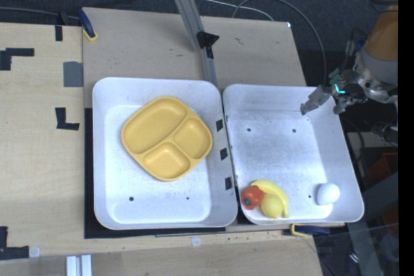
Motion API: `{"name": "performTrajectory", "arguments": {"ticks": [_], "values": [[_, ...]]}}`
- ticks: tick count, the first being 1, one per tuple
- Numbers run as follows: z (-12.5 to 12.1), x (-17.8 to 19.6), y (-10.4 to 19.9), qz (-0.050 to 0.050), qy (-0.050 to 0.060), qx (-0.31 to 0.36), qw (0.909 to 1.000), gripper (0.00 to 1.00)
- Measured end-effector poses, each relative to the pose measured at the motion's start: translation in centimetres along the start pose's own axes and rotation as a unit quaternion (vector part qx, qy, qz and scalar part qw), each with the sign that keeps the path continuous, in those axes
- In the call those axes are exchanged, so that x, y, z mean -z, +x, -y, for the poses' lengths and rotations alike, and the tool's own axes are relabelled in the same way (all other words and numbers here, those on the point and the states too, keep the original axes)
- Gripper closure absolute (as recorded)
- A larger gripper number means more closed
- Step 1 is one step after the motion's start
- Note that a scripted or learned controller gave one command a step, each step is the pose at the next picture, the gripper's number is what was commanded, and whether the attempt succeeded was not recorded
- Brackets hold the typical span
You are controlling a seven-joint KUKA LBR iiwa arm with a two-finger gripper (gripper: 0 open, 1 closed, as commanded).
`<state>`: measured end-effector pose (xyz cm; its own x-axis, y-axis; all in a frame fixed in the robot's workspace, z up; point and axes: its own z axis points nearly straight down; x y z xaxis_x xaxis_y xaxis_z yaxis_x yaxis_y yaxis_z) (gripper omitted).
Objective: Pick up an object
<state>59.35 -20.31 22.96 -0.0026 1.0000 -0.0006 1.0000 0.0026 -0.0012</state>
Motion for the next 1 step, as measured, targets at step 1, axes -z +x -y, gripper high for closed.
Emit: {"name": "performTrajectory", "arguments": {"ticks": [1], "values": [[0.82, -4.68, -0.12, 0.0, 0.003, 0.0, 1.0, 0.0]]}}
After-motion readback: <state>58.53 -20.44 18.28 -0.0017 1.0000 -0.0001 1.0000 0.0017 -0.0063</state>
